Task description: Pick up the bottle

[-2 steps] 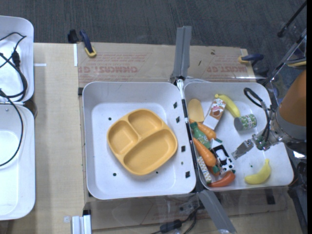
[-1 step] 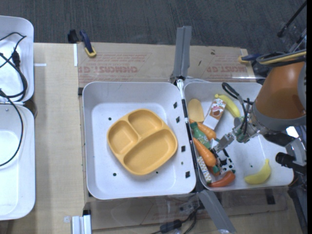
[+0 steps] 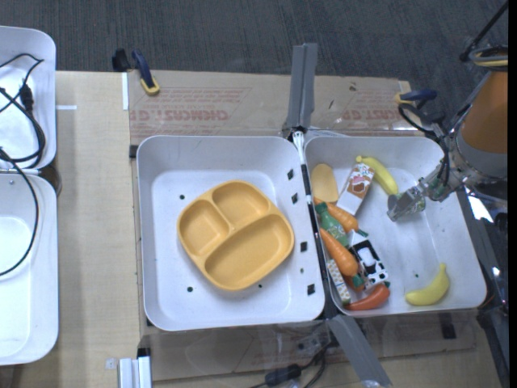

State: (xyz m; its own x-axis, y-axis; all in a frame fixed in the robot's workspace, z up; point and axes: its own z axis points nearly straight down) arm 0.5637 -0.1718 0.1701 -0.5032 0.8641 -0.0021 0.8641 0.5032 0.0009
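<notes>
A dark green, bottle-like item (image 3: 329, 219) lies along the left wall of the right bin (image 3: 452, 249), mostly covered by two orange carrots (image 3: 342, 255); it is too hidden for me to be sure it is the bottle. My gripper (image 3: 401, 205) hangs low over the upper middle of the right bin, to the right of that pile. It sits just below and right of a yellow banana (image 3: 377, 174). Nothing shows in the gripper.
The right bin also holds a small brown and white carton (image 3: 358, 186), a tan piece (image 3: 325, 183), a black and white item (image 3: 369, 262), a red pepper (image 3: 368, 298) and a second banana (image 3: 428, 288). A yellow divided plate (image 3: 235, 234) lies in the left bin (image 3: 161, 217).
</notes>
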